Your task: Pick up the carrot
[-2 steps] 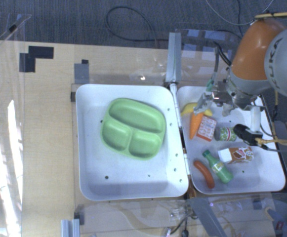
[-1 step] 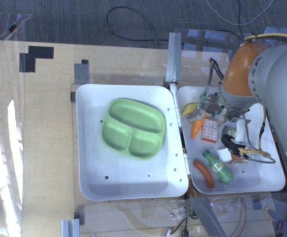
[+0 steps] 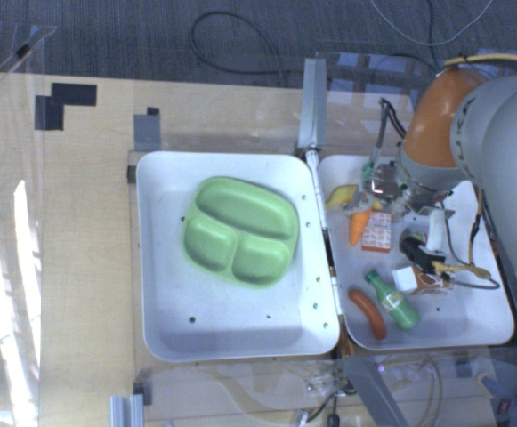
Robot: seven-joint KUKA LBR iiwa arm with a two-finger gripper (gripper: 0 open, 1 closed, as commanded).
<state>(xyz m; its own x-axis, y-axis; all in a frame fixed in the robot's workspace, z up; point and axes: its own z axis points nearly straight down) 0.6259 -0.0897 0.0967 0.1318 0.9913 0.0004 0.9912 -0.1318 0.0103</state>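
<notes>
One small carrot (image 3: 357, 227) is lying near the left wall of the right bin (image 3: 498, 327), just beside a banana (image 3: 341, 196) and a small carton (image 3: 377, 233). It is probably a light, stiff, smooth toy, best pinched across its middle. The gripper (image 3: 384, 188) is hovering close above; its opening I cannot tell.

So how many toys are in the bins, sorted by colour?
Green: 2, the divided plate and the bottle
Orange: 1, the carrot
Yellow: 1, the banana
Red-brown: 1, the sausage
Red and white: 1, the small box
Total: 6
</notes>
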